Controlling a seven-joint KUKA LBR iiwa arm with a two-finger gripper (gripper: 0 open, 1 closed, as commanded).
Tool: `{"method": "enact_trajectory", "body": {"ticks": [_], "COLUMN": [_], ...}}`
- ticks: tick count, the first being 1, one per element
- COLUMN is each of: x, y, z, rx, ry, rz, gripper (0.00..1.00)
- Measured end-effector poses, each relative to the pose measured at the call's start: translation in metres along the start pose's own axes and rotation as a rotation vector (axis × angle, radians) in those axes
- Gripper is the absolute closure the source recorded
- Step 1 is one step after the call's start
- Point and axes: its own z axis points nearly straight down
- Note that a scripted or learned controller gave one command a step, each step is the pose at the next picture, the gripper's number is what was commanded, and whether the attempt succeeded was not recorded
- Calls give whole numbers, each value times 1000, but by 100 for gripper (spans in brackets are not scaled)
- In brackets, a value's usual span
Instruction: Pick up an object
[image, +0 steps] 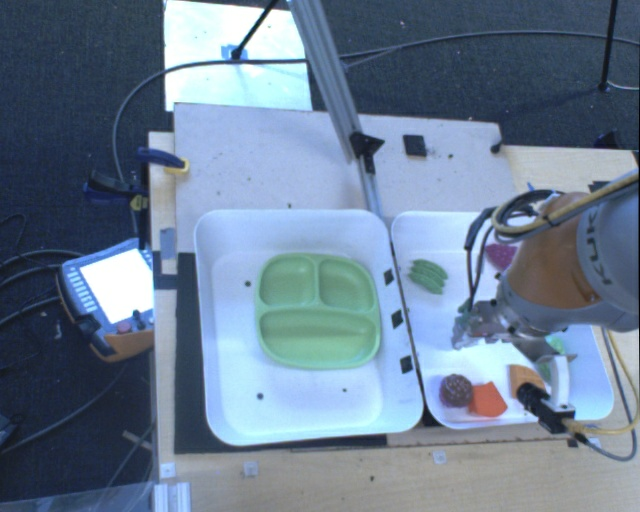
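Over the right bin (432, 395) the gripper (468, 330) hangs low with a grip I cannot tell, apart from the green pea pod (428, 275), brown ball (457, 389) and orange wedge (488, 400), while the left bin (225, 400) holds a green tray (318, 310).

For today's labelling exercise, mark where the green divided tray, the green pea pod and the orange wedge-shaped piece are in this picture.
green divided tray (318, 310): camera view, on the ridge between its compartments.
green pea pod (428, 274): camera view, middle of the pod.
orange wedge-shaped piece (488, 400): camera view, centre of its top face.
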Motion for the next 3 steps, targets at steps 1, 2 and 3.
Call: {"method": "enact_trajectory", "body": {"ticks": [1, 2, 3], "x": [-2, -10, -11], "y": [-2, -5, -3], "z": [-63, -121, -165], "rx": [6, 5, 6], "ry": [0, 0, 0], "rz": [-2, -2, -3], "gripper": [100, 100, 100]}}
